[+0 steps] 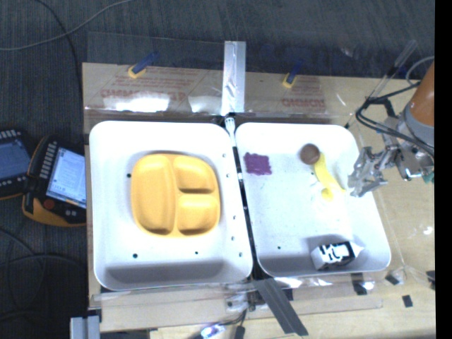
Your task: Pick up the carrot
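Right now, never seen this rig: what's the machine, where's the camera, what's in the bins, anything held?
One camera looks down at a slant on a bench with two white bins. The robot arm, grey and orange, reaches in from the right; its gripper sits at the right bin's right rim. I see nothing between its fingers. The left bin holds a yellow divided tray. The right bin holds a purple piece, a brown ball touching a yellow stick, and a black-and-white item. I can't pick out a carrot for certain.

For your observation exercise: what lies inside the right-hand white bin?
Inside the right bin: a purple piece, a brown-headed yellow item and a black-and-white object. Nothing recognisable as a carrot.
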